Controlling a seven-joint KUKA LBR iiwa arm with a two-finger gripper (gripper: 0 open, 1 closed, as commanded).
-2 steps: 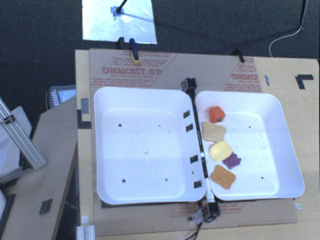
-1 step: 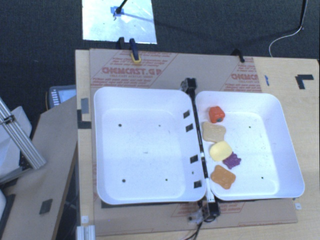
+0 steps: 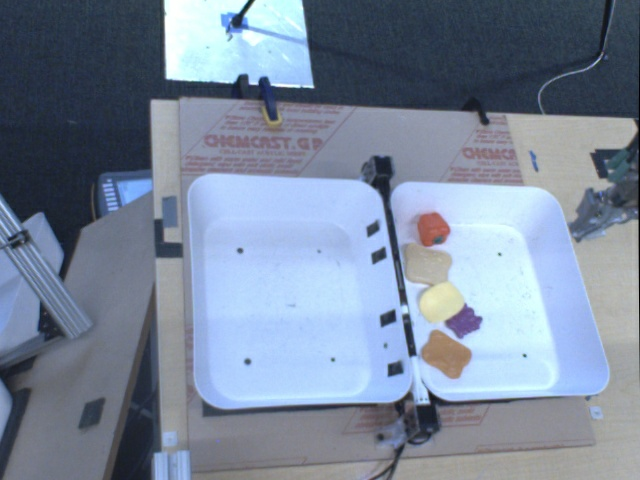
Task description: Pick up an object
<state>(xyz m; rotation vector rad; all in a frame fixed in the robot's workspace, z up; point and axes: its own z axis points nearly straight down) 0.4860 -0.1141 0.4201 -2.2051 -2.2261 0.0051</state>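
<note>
Several small objects lie along the left side of the right bin (image 3: 560,268). From back to front they are a red-orange piece (image 3: 433,229), a beige flat piece (image 3: 428,264), a yellow lump (image 3: 440,301), a small purple piece (image 3: 464,321) and an orange-brown piece (image 3: 446,354). My gripper (image 3: 596,215) is at the right edge of the view, outside the right bin's far right rim and well apart from all the objects. Nothing is seen in it.
The left bin (image 3: 210,268) sits beside the right one, joined along a middle divider with black clips (image 3: 385,258). Both rest on a cardboard sheet (image 3: 300,138). A shiny metal plate (image 3: 240,28) lies beyond the bench at the back.
</note>
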